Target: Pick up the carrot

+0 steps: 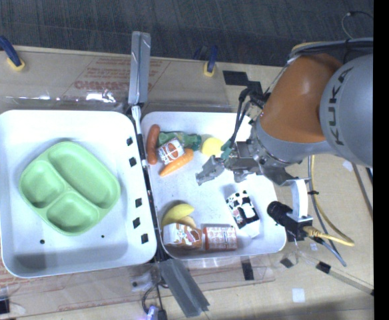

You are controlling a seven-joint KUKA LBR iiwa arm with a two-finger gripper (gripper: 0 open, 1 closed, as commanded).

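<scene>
**Operator:** Where is the carrot (176,163)?

**Technician:** It lies in the right bin (268,209), in the upper left part, about 10 o'clock from the bin's centre. It is tilted, its thick end toward 2 o'clock and its tip toward 8 o'clock. A small can (170,150) touches it on the 12 o'clock side. A sausage (153,144) stands just beside both, toward 10 o'clock. A lemon (212,146) sits near, toward 2 o'clock.

**Operator:** State of the gripper (206,173)?

**Technician:** It hangs over the bin floor, at 3 o'clock from the carrot and apart from it. The fingers appear slightly spread. Nothing is between them.

**Operator:** How should the step be done?

**Technician:** In my judgement the step in hand is the approach. Procedure:
1. Move the gripper toward 9 o'clock until it is over the middle of the carrot.
2. Turn the wrist so the fingers close across the carrot's width, not along its length.
3. Descend on the free lower flank. The can crowds the upper flank, so one finger may strike it or pinch it together with the carrot.
4. Close, then lift straight up.

**Operator:** Other items?

**Technician:** A banana (179,213), a bottle (201,236) and a black-and-white carton (242,210) lie toward 5 and 6 o'clock, well apart. A green plate (69,186) is in the left bin (14,132).
</scene>
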